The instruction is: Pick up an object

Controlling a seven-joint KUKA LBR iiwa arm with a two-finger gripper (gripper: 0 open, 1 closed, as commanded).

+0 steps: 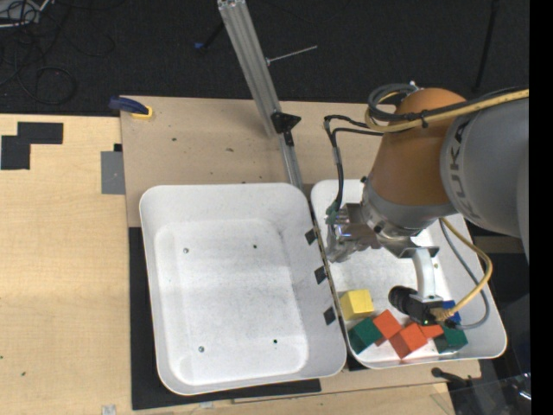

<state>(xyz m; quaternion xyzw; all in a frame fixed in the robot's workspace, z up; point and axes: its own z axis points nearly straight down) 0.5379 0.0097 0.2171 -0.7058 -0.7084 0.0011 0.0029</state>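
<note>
The yellow block [357,303] lies near the front of the right bin [432,360], a green block [366,333] and an orange block [387,324] just beside it. The claw [341,236] hangs over the bin's far part; apart or together, I cannot tell. This looks like the approach: next, move over one block and descend

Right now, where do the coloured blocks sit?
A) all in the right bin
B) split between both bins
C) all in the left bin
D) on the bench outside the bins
A: the yellow block, green block and orange block lie bunched at the near end of the right bin.
</note>
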